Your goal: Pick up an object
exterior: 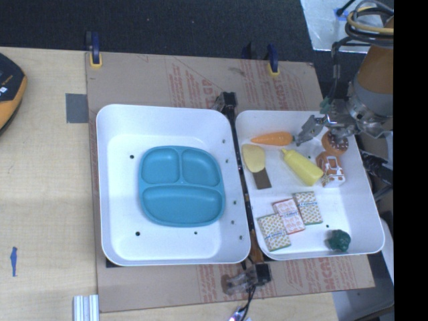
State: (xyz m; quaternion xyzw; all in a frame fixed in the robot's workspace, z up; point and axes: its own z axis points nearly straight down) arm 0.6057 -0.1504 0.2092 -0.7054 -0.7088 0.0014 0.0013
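The right bin [364,199] holds several small objects. An orange carrot [271,138] lies at its far left, with a yellow bottle [301,166] beside it and a pale yellow piece on a brown block [255,160] near the bin's left wall. Two brown round items [330,166] sit at the far right. Three square packets [291,218] and a green lump [338,240] lie near the front. My gripper [323,136] hangs over the bin's far right part, just right of the carrot, open, with nothing between its fingers.
The left bin [114,179] holds a blue divided plate [182,184]. Clamps [228,101] join the bins at the back and front. A yellow and black object [8,89] lies at the far left of the bench. Cables hang at the top right.
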